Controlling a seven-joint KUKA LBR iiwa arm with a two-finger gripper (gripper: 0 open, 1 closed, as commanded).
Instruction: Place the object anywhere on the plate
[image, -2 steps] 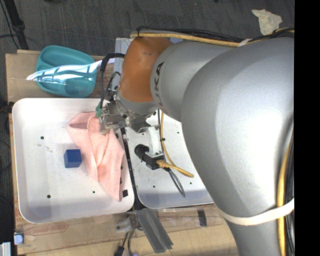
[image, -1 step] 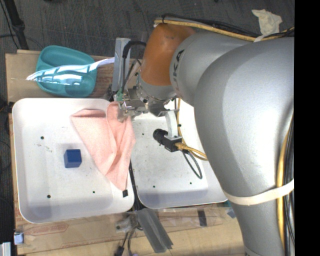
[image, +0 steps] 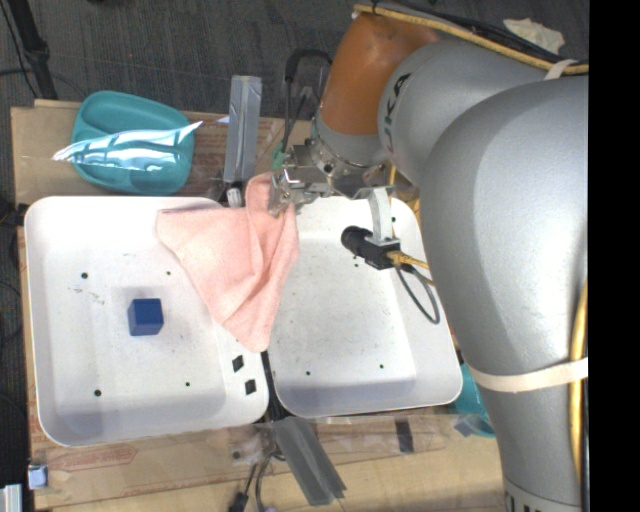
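Observation:
A pink cloth (image: 243, 265) hangs across the divide between the two white bins, its top corner pulled up to my gripper (image: 283, 186). The gripper is shut on that corner, near the far edge of the bins. The rest of the cloth drapes down and left, its lower point resting on the left bin's right rim. A small blue cube (image: 146, 316) lies on the floor of the left bin (image: 60, 300), well left of the gripper. A teal dish (image: 125, 125) with a clear plastic bag (image: 120, 150) on it sits on the bench beyond the left bin.
The right bin (image: 350, 350) has a black cable and connector (image: 372, 248) hanging over it from the wrist. The arm's large grey body (image: 500, 220) covers the right side. A grey bracket (image: 241, 125) stands behind the bins.

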